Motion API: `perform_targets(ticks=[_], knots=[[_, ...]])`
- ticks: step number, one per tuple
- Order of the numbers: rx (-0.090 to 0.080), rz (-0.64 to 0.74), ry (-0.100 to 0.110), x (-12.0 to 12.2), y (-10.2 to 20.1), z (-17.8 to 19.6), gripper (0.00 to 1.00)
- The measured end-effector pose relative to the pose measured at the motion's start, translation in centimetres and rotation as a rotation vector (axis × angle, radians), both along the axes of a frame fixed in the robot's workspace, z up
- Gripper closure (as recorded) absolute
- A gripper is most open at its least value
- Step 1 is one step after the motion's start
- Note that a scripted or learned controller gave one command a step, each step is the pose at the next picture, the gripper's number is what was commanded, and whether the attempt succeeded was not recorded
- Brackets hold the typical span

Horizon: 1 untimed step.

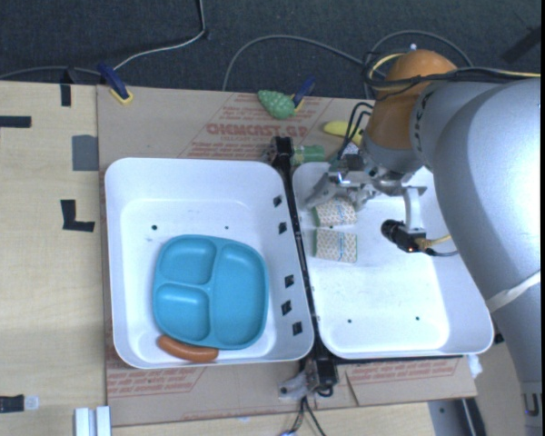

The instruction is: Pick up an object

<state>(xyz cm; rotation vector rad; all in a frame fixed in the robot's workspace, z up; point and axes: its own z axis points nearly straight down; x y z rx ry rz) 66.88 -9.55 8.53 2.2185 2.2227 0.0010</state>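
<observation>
Beyond my bins, a green lump (275,104) and blue clip (116,84) rest on the cardboard sheet (229,127); black tape marks (71,217) dot the table (32,271).

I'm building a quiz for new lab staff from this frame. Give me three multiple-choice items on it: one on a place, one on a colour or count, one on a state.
1. Where does the blue divided plate lie?
A. left bin
B. right bin
C. on the cardboard

2. How many patterned cloth pieces lie in the right bin?
A. one
B. two
C. four

3. How does the orange sausage lie?
A. on top of the plate
B. on the bin floor at the plate's near edge
C. in the right bin

Key: 1 A, the plate fills the left bin. 2 B, one cloth piece sits just above the other. 3 B, the sausage lies along the plate's lower rim, on the white floor.
</observation>
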Motion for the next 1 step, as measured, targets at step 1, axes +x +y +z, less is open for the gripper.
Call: perform_targets(ticks=[1], knots=[[-0.001, 0.001, 0.001, -0.02, 0.01, 0.94, 1.00]])
